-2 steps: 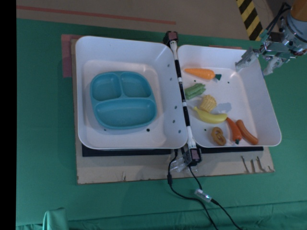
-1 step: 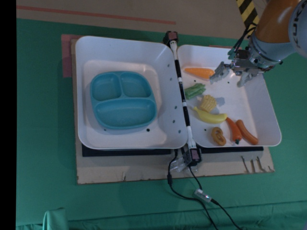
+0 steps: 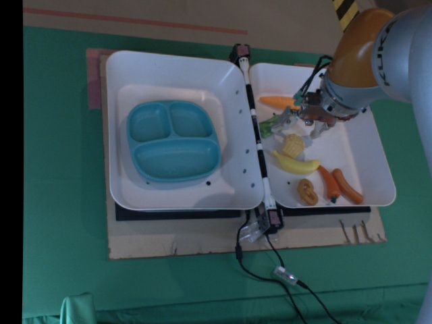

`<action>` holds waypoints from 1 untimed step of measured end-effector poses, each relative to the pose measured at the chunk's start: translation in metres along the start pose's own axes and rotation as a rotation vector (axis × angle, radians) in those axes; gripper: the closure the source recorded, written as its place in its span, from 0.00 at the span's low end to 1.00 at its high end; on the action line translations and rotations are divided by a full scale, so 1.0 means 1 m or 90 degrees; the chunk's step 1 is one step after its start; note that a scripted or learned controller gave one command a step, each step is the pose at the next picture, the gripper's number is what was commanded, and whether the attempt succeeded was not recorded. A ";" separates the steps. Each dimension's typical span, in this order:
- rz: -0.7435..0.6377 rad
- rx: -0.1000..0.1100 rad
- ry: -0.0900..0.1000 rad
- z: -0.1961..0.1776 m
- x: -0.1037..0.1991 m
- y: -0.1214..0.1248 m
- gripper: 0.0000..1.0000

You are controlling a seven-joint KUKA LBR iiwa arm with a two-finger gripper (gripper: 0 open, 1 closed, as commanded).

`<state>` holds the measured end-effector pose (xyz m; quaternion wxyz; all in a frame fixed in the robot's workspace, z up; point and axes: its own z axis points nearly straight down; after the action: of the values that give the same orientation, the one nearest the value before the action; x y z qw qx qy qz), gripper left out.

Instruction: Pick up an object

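The right bin (image 3: pixel 375 155) holds several toy foods. An orange carrot (image 3: pixel 277 102) lies at its upper left, with a green piece (image 3: pixel 268 126) just below it. A yellow corn piece (image 3: pixel 292 145) sits above a yellow banana (image 3: pixel 296 164). Two orange-red pieces (image 3: pixel 339 183) lie at the lower right, and a small pretzel-shaped piece (image 3: pixel 308 192) lies beside them. My gripper (image 3: pixel 302 123) hangs low over the bin's upper middle, just above the corn and right of the green piece. Nothing shows between its fingers.
The left bin (image 3: pixel 229 79) holds a blue divided plate (image 3: pixel 173 141). A black-and-white bar (image 3: pixel 255 123) runs along the divider between the bins. Cables (image 3: pixel 280 272) trail off the bench's front edge. The arm (image 3: pixel 385 46) covers the right bin's upper right corner.
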<state>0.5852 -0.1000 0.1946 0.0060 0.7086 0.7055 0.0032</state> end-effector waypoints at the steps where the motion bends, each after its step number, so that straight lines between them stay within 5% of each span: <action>1: -0.001 -0.008 -0.002 0.009 -0.003 -0.046 0.00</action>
<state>0.5390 -0.1025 0.1850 0.0112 0.7080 0.7061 0.0064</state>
